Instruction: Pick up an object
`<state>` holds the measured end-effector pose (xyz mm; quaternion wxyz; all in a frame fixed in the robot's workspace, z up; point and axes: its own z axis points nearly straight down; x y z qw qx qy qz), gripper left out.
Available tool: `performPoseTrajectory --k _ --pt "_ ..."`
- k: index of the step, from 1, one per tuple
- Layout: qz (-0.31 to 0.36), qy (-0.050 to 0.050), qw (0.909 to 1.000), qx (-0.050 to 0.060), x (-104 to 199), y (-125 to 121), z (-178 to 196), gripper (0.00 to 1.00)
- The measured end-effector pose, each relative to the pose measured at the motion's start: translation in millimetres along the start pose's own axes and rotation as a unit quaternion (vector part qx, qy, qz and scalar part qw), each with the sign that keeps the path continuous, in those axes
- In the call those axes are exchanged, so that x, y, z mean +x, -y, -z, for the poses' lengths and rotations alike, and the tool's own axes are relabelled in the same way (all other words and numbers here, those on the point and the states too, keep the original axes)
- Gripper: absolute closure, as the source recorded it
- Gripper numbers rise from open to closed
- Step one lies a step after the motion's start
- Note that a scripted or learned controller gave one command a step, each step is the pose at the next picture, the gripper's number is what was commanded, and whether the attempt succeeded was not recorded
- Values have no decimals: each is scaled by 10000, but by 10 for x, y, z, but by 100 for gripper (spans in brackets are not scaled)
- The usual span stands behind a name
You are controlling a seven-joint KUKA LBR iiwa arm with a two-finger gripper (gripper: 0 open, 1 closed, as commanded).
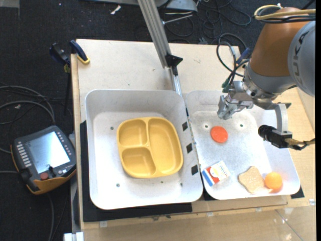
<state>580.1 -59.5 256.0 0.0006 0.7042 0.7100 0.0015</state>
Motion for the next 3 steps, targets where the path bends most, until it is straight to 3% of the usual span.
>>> performPoseTrajectory --k 3 --pt "-1 -1 10000 8 1478 -355 -330 100"
